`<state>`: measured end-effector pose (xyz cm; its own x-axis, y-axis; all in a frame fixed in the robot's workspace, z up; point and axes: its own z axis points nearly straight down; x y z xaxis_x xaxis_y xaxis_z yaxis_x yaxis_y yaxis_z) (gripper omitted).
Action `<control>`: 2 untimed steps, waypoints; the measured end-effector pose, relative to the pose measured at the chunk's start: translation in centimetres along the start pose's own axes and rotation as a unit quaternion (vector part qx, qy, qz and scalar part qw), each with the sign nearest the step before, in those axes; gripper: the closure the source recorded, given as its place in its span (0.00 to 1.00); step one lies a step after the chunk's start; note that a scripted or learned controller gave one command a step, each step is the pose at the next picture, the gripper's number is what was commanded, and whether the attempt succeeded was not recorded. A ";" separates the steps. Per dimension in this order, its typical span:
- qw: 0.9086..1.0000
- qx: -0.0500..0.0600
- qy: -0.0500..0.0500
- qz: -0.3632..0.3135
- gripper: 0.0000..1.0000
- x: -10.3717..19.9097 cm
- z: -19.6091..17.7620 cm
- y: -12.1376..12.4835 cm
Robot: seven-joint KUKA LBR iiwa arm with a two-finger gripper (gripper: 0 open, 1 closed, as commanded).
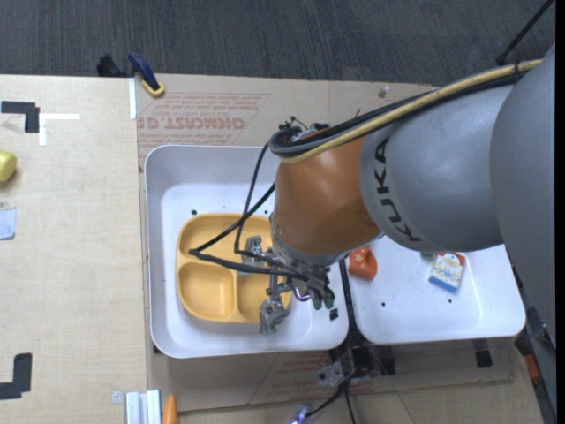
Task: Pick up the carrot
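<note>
Grey arm (pixel 459 148) overhead, tool (pixel 274 312) over yellow tray (pixel 207 272), carrot unidentifiable

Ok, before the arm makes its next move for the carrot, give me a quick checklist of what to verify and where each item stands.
1. Carrot located: cannot tell. An orange-red thing lies in the right bin near the divider, partly hidden by the arm.
2. Gripper over the target: not ok. It is above the yellow tray in the left bin, away from the orange-red thing.
3. Gripper carrying anything: cannot tell.
4. Space around the target: ok. The blue-and-white packet lies apart from it.
5. Cables free of snags: cannot tell. They trail over the tray.
</note>
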<state>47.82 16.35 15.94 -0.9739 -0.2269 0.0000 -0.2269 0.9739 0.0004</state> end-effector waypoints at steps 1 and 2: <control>1.000 0.000 -0.009 0.010 0.00 -3.9 6.3 -0.6; 1.000 0.004 -0.022 0.014 1.00 -4.6 5.0 -1.3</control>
<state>52.64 16.10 10.89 -0.9789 -0.1997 -0.0437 -0.1996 0.9799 -0.0069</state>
